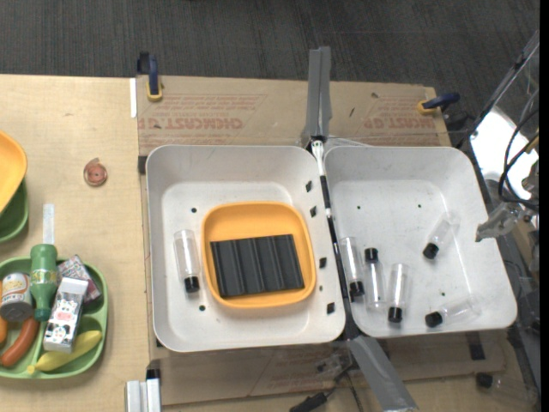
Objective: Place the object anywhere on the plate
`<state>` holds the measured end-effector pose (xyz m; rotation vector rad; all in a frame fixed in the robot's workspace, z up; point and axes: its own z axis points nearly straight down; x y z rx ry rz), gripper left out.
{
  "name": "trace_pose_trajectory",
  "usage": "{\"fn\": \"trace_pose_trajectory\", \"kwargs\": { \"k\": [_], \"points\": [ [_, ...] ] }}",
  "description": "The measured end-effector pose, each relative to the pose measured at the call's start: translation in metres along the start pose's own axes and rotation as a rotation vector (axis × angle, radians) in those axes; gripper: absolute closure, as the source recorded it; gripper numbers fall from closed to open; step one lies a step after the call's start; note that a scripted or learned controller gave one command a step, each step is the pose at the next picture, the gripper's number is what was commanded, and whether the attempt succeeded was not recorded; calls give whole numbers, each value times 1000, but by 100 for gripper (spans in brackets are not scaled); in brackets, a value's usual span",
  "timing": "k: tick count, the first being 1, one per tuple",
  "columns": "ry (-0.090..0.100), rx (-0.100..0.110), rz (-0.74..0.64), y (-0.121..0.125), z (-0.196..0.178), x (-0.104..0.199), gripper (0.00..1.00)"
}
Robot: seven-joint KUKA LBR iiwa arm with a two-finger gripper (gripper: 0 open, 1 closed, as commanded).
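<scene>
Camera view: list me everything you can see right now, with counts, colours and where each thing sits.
bins: two, white, side by side on the bench
plate: one, orange, in the left bin
ridged pad: one, dark grey, lying on the plate
vial: one, clear with black cap, in the left bin beside the plate's left edge
vials: about five, clear with black caps, scattered in the right bin
green tray: one, holding toy food and a green bottle, at the far left
clamps: two, blue and yellow, on the cardboard's back edge
small disc: one, pinkish, on the wooden bench left of the bins
gripper: one, grey, at the right bin's right rim
</scene>
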<state>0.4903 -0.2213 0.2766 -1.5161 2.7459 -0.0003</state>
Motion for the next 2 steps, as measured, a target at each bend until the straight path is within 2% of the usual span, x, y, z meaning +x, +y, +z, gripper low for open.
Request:
{"fn": "trace_pose_trajectory", "kwargs": {
  "k": [1, 2],
  "points": [
    [-1, 0, -288, 9, -57, 6, 0],
    [0, -3, -287, 10, -15, 6, 0]
  ]
}}
